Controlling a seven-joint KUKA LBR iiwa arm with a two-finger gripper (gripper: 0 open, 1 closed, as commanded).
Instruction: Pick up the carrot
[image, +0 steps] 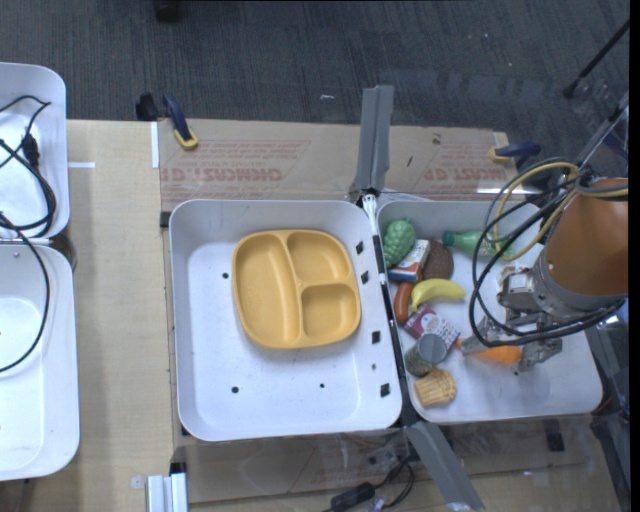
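- The carrot (497, 352) lies in the right bin (560, 400), long axis roughly left-right, directly beneath the tool (520, 345).
- Whether the tool is apart or clamped on it, I cannot tell; the wrist hides that.
- The white floor is clear to the carrot's right; the can (431, 349) and corn (435, 387) crowd its left.

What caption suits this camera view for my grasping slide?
Grey KUKA arm's gripper at the orange carrot in the right white bin; yellow divided plate in the left white bin.
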